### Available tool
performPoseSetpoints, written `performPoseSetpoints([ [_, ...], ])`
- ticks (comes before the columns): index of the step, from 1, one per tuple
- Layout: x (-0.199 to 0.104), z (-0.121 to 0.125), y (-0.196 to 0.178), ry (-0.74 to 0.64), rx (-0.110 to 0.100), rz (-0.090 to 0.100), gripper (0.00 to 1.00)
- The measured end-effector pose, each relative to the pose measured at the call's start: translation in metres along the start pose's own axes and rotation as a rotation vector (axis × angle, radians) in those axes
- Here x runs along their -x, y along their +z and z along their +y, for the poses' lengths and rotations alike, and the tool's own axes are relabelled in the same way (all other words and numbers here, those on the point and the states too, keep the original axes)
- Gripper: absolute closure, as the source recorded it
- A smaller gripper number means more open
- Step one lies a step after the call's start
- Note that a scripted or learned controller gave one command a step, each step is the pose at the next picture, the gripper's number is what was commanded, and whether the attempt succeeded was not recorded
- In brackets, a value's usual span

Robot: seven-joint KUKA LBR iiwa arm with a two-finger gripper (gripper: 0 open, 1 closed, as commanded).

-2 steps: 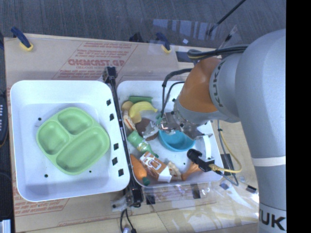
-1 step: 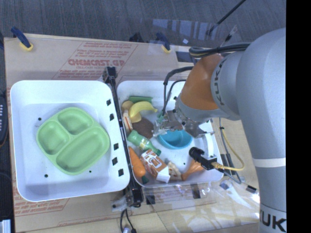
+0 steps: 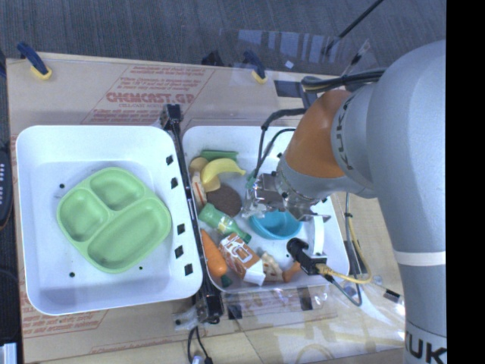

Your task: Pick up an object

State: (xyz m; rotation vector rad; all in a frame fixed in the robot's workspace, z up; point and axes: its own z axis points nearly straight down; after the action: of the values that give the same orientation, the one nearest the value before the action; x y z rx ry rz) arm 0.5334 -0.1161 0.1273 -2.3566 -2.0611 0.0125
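My left bin (image 3: 34, 203) holds one pale green, smooth divided plate (image 3: 114, 218) with three hollows. My right bin (image 3: 227, 133) is crowded: a yellow banana (image 3: 216, 171), a round brown disc (image 3: 224, 199), a green bottle (image 3: 220, 220), an orange carrot (image 3: 214, 256), a printed orange-and-white carton (image 3: 239, 252) and a glossy blue bowl (image 3: 276, 224). My pincer (image 3: 269, 196) sits low in that bin, just above the blue bowl; whether it is clenched or released I cannot tell.

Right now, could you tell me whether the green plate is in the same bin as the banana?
No, the green plate lies in the left bin, while the banana is in the right bin.
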Motion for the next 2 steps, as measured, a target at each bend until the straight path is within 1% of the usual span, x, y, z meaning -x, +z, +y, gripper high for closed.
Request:
performPoseSetpoints([
  [1,0.000,0.000,0.000,0.000,0.000,-0.001,0.00],
  [2,-0.025,0.035,0.032,0.243,0.011,0.000,0.00],
])
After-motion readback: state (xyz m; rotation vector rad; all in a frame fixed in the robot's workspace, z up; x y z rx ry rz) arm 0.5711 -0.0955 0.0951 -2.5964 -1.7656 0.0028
